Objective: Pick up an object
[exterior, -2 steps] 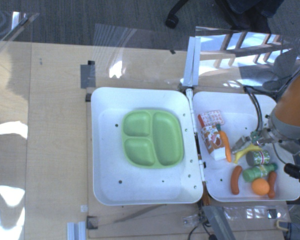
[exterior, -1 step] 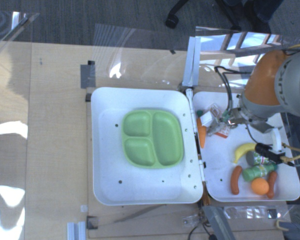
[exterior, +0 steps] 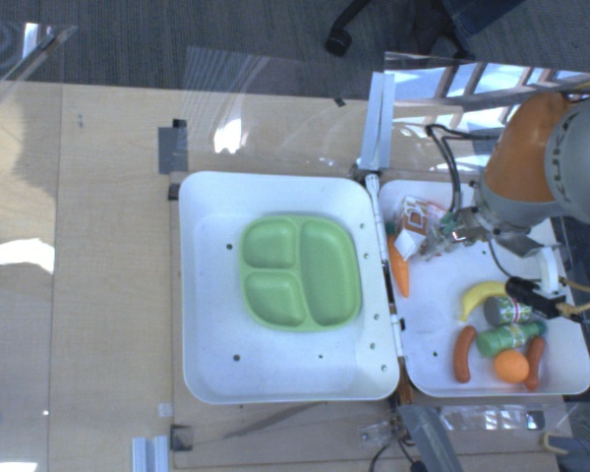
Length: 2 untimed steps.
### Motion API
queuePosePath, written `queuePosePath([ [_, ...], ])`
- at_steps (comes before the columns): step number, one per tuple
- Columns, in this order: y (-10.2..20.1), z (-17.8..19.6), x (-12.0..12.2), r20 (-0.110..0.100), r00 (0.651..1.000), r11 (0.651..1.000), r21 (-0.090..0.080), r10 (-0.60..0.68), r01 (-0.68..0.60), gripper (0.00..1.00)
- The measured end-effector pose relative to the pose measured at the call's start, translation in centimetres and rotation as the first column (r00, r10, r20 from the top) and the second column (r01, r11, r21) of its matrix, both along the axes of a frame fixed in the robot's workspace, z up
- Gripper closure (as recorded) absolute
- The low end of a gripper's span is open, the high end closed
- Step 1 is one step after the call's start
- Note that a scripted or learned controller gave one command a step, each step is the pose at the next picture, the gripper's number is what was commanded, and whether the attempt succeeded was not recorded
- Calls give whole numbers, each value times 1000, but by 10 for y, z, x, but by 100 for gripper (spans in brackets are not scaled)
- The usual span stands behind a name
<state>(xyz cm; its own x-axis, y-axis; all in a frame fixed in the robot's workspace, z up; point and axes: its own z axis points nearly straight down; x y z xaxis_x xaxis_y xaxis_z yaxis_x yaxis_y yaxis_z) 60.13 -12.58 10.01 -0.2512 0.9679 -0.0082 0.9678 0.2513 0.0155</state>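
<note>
The right bin (exterior: pixel 431 308) holds an orange carrot (exterior: pixel 400 269) by its left wall and a yellow banana (exterior: pixel 479 296). Near them lie a brown sausage (exterior: pixel 463 354), a small can (exterior: pixel 509 312), a green item (exterior: pixel 500 340), an orange fruit (exterior: pixel 511 366) and a second sausage (exterior: pixel 535 362). A white and orange packet (exterior: pixel 414 212) lies in the bin's far left corner. My gripper (exterior: pixel 441 236) hangs low just right of that packet and above the carrot. Nothing visibly sits in it.
The left bin (exterior: pixel 193 293) carries a green divided plate (exterior: pixel 302 271) at its middle. The arm's orange band (exterior: pixel 529 146) and grey wrist cover the right bin's far right corner. A black cable (exterior: pixel 531 293) trails over the can. A metal post (exterior: pixel 378 126) stands behind the bins.
</note>
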Motion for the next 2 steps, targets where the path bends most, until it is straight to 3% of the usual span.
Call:
queuePosePath([
  [1,0,0,0,1,1000,1000,0,0,0,0],
  [2,9,-3,5,-2,999,999,-14,38,-38,0],
])
